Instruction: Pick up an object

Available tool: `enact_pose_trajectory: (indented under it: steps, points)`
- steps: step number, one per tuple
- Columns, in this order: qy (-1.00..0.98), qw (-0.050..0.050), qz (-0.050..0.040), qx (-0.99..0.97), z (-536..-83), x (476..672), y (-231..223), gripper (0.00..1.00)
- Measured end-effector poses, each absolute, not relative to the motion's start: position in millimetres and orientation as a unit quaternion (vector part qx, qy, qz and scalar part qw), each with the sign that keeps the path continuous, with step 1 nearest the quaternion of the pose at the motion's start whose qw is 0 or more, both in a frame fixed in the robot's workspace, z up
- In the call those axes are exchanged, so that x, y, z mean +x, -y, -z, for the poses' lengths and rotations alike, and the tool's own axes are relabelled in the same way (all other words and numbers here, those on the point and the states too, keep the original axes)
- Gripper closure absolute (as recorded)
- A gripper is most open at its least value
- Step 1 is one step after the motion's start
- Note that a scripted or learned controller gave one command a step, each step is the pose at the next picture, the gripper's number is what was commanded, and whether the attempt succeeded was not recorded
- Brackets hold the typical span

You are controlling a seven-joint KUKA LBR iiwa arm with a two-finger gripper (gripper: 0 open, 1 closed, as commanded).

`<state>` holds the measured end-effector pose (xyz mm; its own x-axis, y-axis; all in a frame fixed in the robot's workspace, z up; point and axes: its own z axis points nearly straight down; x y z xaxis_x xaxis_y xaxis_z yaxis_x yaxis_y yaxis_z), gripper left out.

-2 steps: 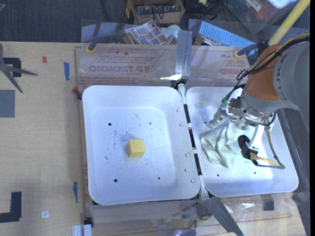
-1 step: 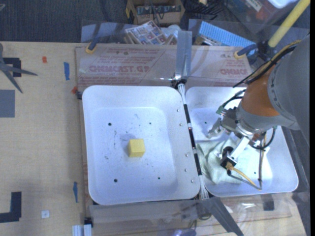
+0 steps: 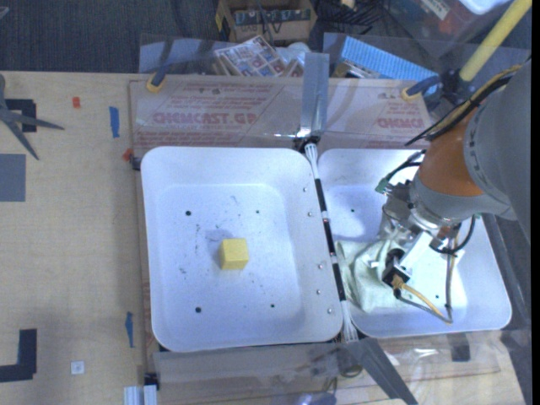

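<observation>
A small yellow cube (image 3: 234, 253) lies alone near the middle of the left bin (image 3: 169, 184). My gripper (image 3: 384, 266) is down in the right bin (image 3: 481, 298), near its left side, at the end of the grey arm with the orange band (image 3: 447, 169). It sits right over a pale, crumpled greenish thing (image 3: 361, 287) in that bin's front left corner. The gripper's body hides where it meets that thing. A yellow cable (image 3: 426, 304) loops out below the wrist.
The raised divider (image 3: 325, 226) between the two bins runs just left of the gripper. Behind the bins stand clear plastic sheets (image 3: 228, 112), boxes and a yellow pole (image 3: 498, 32). Bare wooden bench (image 3: 59, 226) lies to the left.
</observation>
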<state>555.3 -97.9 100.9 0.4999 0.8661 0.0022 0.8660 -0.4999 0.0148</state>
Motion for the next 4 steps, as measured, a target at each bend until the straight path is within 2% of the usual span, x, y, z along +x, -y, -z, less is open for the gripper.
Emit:
enact_pose_trajectory:
  steps: [1, 2, 3, 4]
  points:
    - [-0.425, 0.000, 0.0010, 0.905, -184, 582.3, 57, 1.00]
    - [-0.200, -0.002, 0.0028, 0.980, -108, 520.7, 109, 1.00]
    - [-0.124, -0.001, 0.0015, 0.992, -186, 522.2, 138, 1.00]
    - [-0.132, -0.001, 0.0015, 0.991, -192, 580.0, 97, 1.00]
